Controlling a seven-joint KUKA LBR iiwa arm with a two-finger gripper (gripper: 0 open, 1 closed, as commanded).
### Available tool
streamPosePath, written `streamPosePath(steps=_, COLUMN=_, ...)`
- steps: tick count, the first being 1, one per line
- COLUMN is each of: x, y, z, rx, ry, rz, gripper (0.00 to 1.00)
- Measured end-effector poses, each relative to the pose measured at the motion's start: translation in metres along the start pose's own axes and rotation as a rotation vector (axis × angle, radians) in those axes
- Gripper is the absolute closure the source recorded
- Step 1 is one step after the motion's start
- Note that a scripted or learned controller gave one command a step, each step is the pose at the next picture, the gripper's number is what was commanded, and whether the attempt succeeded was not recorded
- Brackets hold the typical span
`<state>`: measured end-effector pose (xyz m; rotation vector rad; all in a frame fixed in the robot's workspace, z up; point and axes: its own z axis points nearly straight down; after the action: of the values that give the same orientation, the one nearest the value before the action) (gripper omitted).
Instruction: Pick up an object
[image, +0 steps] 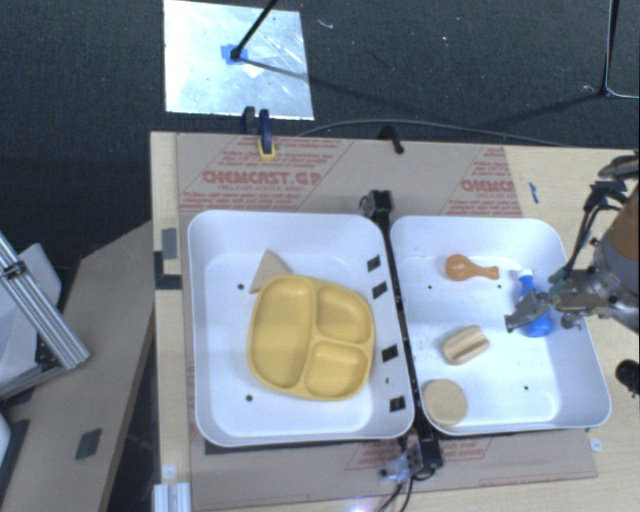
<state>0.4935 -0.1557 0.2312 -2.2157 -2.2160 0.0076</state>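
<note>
Camera view: the two-finger gripper (527, 318) is seen low over the right edge of the right white bin (578, 400), directly at a small blue object (529, 303) lying near that bin's right wall. Whether the claw is wide, narrow or closed on anything cannot be told at this resolution. The blue object is judged the likely target. For a clean pick, the claw should be centred over the blue piece, lowered until it straddles the piece, and closed before any lift; the nearby wall is judged a risk for a glancing contact, so a straight vertical approach is advised. Contents of the right bin: an orange drumstick-shaped toy (468, 268) toward the back, a tan bread-roll-shaped piece (465, 345) at centre, a flat round tan disc (445, 401) at the front left corner, well apart from the blue object. Contents of the left white bin (220, 400): a yellow three-compartment plastic tray (310, 337), with a beige wedge-shaped piece (268, 269) touching its rear edge.
</note>
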Motion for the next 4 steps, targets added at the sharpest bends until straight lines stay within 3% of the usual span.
streamPosePath(steps=1, x=0.000, y=0.002, z=-0.005, rx=-0.011, ry=-0.003, rz=-0.003, gripper=0.00)
streamPosePath(steps=3, x=-0.003, y=-0.001, z=0.081, rx=-0.006, ry=-0.001, rz=0.000, gripper=0.00)
streamPosePath(steps=4, x=-0.001, y=0.010, z=0.136, rx=-0.008, ry=-0.001, rz=-0.001, gripper=0.00)
